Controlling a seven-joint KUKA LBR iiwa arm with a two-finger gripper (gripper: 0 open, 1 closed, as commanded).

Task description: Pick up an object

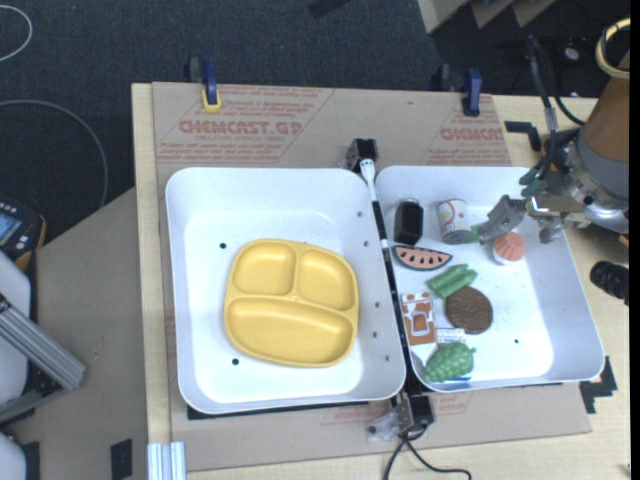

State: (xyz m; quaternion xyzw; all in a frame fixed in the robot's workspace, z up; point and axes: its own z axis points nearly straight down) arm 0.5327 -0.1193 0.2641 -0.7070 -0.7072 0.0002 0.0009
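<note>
The surface (150, 268) carries two white bins. The left bin (190, 218) holds a yellow divided plate (292, 301). The right bin (560, 318) holds small toy foods. The pincer (497, 230) hovers over a pink round piece (510, 248); its opening I cannot tell. That piece looks light, stiff and slippery; gripping across its edges seems best.

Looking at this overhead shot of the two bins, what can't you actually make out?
- Grey two-finger gripper, camera view: too small and blurred to tell how the jaws stand.
- Grey arm with orange band: cut off by the right edge.
- Small white printed can: label too small to read.
- Round salmon-pink object: partly covered by the gripper, identity unclear.
</note>
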